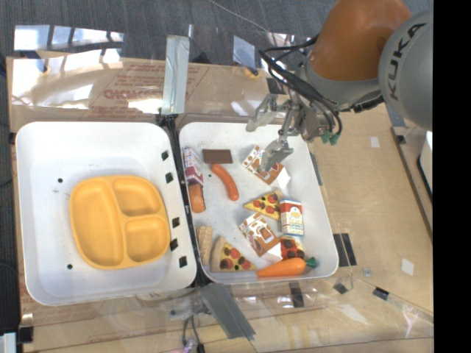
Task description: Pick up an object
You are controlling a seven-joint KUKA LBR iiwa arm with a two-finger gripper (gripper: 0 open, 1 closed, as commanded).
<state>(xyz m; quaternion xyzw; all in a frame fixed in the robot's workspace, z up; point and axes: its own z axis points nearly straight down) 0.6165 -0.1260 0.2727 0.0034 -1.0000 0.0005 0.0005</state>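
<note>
Overhead, grey KUKA arm's pincer [276, 153] hangs low in the right white bin [318, 190], w/ tips at a small printed orange-and-white toy carton [260, 164] lying flat; can't tell how wide it's open, so nothing lifted yet, i.e. grasp & raise remain.

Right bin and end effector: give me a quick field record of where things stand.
end effector: low over the right bin's far side, at a small box
right bin: toy food, including a sausage, pizza slice, carrot, juice carton
left bin: yellow divided plate
grasp: cannot confirm
</note>
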